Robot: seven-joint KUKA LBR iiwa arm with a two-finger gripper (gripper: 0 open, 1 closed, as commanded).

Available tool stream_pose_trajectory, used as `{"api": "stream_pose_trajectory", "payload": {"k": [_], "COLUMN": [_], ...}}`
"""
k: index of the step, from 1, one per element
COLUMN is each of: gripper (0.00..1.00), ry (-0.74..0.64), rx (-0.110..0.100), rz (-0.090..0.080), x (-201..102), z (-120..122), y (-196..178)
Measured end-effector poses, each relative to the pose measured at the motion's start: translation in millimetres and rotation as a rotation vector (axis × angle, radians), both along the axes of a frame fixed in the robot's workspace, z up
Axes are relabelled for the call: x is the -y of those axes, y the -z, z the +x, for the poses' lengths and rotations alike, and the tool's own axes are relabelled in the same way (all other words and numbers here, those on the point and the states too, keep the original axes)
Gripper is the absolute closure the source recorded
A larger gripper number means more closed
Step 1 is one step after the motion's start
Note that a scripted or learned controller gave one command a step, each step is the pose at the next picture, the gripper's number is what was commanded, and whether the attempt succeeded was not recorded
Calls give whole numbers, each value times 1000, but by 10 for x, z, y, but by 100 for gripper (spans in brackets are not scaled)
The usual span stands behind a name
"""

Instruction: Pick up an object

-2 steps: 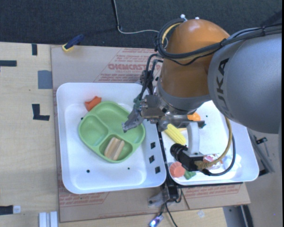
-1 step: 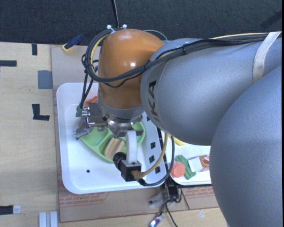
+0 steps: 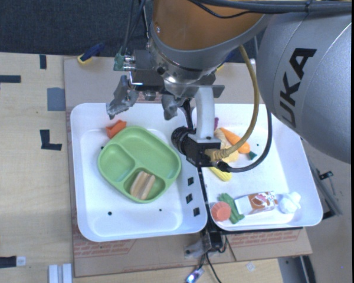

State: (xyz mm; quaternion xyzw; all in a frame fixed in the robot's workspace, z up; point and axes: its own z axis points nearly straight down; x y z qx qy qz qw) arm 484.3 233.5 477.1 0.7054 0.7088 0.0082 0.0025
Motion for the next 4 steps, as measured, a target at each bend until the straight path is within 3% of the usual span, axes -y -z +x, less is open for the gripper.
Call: {"api": "stream_pose_trajectory", "payload": {"k": [1, 2, 3, 4], "gripper": [100, 100, 100, 100], "ry": [-1, -4, 4, 1], "rx": [-17, -19, -33, 0], "rz": [-11, -12, -18, -1], "x": [-8, -16, 12, 86], "z": [-10, -10, -32, -6], "y": [2, -90, 1671, -674]}}
